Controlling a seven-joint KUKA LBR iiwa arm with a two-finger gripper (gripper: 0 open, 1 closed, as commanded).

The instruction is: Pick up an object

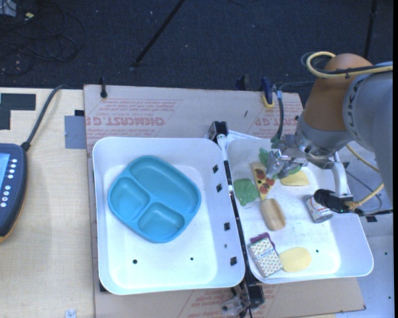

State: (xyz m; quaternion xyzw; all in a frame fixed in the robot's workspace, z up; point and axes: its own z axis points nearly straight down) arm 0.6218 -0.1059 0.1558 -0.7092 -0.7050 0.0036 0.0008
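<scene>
my claw (273, 166) sits low in the shallow white right bin (358, 260), over a cluster of small items near its far left corner. cannot tell whether it is released or clenched, or whether anything sits in it.

largest first, relative to claw:
- shallow white left bin (119, 270), well to my left, holds a light-blue three-compartment plastic plate (154, 199).
- tan bread-roll-shaped piece (272, 213), just toward the camera from me.
- pale yellow rounded lump (296, 259), further the same way.
- green leaf-like piece (246, 191), just left.
- yellow strip with red spots (261, 179), directly under me: my likely target.

judgement: centre on one item, descend straight, close fully, lift slowly; neighbours crowd the approach.

writing: mirrored red print on the brown cardboard sheet (152, 114) behind the bins, not legible.
</scene>
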